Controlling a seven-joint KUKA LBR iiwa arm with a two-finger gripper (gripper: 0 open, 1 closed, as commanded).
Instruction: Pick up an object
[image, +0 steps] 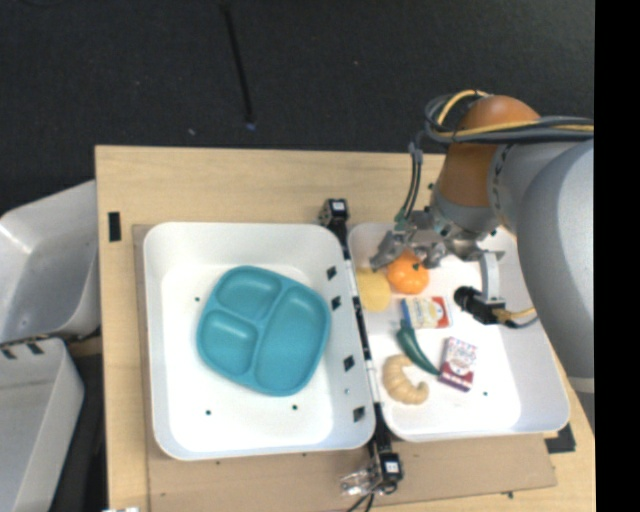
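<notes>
My gripper (405, 255) hangs over the back left part of the right bin (520, 400), on the grey arm with the orange band. An orange fruit (408, 277) lies right beneath it, with its top edge partly covered by the gripper. A pale yellow object (373, 291) sits just left of the orange, against the bin's left wall. Toward the front lie a white packet (428, 313), a green pepper-like piece (413, 351), a red and white packet (459, 362) and a tan croissant (405, 381).
The left bin (180, 420) holds a blue divided plate (264, 328). A black cable fitting (478, 304) hangs off the arm over the right bin's middle right. The arm's bulk covers the bin's back right corner.
</notes>
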